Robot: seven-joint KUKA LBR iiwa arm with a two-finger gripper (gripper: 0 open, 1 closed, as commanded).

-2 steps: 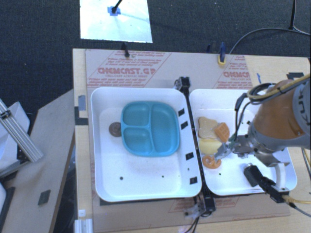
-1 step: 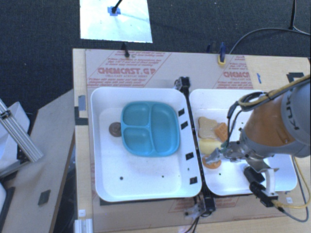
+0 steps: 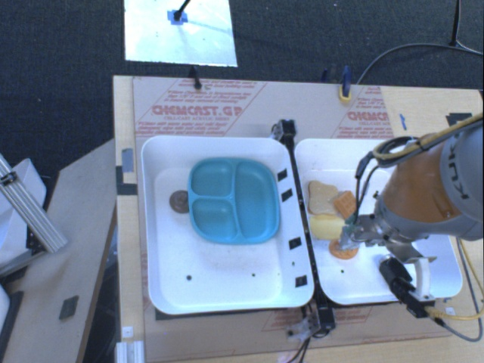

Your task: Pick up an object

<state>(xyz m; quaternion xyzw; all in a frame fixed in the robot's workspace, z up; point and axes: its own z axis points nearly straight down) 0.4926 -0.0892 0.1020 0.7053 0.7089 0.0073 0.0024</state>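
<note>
In the right bin lie several food pieces: a tan toast slice, an orange waffle-like cracker, a yellow piece and a round orange-red slice. My gripper reaches down at the round slice, right beside the yellow piece. The arm's orange band hangs over the right half of that bin and hides what lies under it.
The left bin holds a blue three-compartment plate and a small brown round disc to its left. A black clip-lined divider separates the bins. Cables run along the bench's right side.
</note>
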